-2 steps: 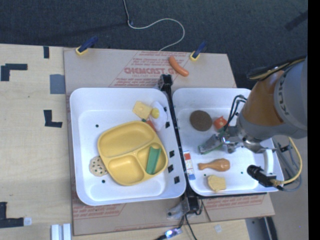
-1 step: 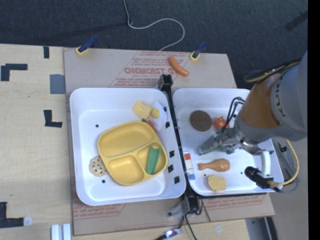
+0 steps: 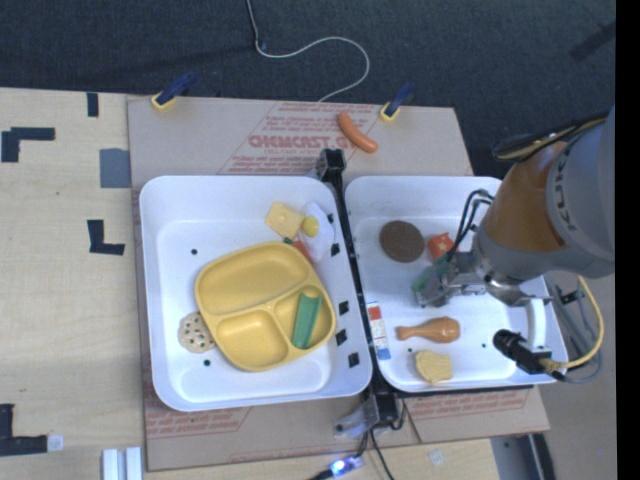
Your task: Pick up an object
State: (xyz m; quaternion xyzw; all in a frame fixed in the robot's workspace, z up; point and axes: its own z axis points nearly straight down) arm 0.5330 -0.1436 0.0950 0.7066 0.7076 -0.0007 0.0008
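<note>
One gripper (image 3: 432,286) is hovering in the right bin (image 3: 480,193) beside a red piece (image 3: 440,245); finger state unclear

Inspector: Classification of premises?

Assessor: Robotics test lab. A grey industrial arm with an orange band (image 3: 545,213) works over two shallow white plastic bins (image 3: 160,268) on a printed cardboard sheet (image 3: 290,138) clamped by blue-and-yellow clips (image 3: 173,90). Plastic toy food, a loose white cable (image 3: 300,48), black tape marks (image 3: 100,236) on the wooden benchtop.
</note>
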